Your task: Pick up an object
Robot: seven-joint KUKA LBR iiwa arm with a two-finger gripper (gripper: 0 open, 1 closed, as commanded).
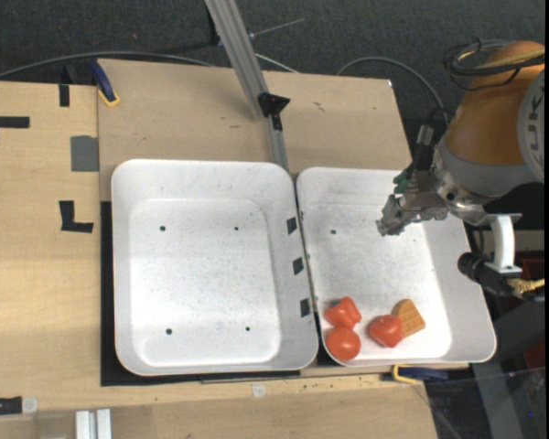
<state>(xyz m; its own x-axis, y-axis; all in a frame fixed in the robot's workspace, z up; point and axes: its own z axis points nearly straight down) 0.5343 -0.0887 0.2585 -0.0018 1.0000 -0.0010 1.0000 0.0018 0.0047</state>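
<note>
In the right bin (pixel 366 199), near its front edge, lie three red pieces: one (pixel 344 313), another (pixel 342 342) just in front of it, and a third (pixel 384 330) to their right. A tan block (pixel 409 316) touches that third piece. My gripper (pixel 391 222) hangs over the bin's back right part, well behind these objects. Nothing shows between its tips.
The left bin (pixel 201 263) stands beside the right one, joined by dark clips (pixel 297 265). A grey metal pole (pixel 242 48) slants down to the bins' back edge. A blue clamp (pixel 103 82) sits at the bench's back left.
</note>
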